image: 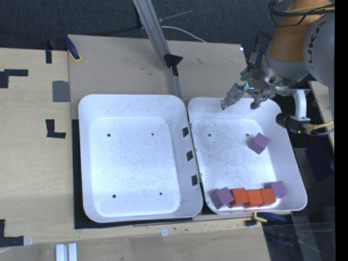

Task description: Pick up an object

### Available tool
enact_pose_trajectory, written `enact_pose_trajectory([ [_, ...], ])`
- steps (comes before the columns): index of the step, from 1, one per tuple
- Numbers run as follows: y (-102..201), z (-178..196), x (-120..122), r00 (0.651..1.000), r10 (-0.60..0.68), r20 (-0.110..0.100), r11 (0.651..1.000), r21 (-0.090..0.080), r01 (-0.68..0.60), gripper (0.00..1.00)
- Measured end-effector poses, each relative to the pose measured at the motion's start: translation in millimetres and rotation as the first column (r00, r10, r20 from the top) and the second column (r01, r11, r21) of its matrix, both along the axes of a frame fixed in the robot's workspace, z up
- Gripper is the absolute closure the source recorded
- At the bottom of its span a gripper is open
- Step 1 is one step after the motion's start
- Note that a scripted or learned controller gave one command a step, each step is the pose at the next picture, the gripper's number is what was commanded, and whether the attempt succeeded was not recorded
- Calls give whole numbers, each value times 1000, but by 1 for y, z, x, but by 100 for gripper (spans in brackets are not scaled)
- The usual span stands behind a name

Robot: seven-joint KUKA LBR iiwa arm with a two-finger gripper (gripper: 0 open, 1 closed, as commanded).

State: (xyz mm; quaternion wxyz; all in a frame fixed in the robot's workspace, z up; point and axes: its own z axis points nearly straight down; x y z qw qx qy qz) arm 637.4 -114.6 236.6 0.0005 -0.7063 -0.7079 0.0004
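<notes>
The approach step is judged to be in hand: nothing is yet grasped, and the gripper [240, 101] is held above the far rim of the right bin [291, 162], its two fingers spread apart with nothing seen between them. No contact with the bin or with any block is visible (how high it hangs above the rim cannot be read from this slanted view).

Relative to the right bin, the candidates are placed as follows. A single purple block [258, 143] is found toward the bin's right side, near the middle of its depth, well apart from the others and nearest to the gripper. Along the bin's near wall a row is packed: a purple block [221, 197] at the left end, orange blocks [252, 196] touching one another in the middle, and a small purple block [278, 188] at the right end.

The lone purple block is judged the easiest target, since room is left for the fingers on all sides. For the next move, the gripper would need to be carried toward the bin's near side and right, centred over that block, then lowered with the fingers straddling it before being closed.
</notes>
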Motion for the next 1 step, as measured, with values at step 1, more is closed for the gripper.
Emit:
enact_pose_trajectory([
  [1, -17, -150, 26, 1000, 0, -8, 1000, -1, 0, 0],
])
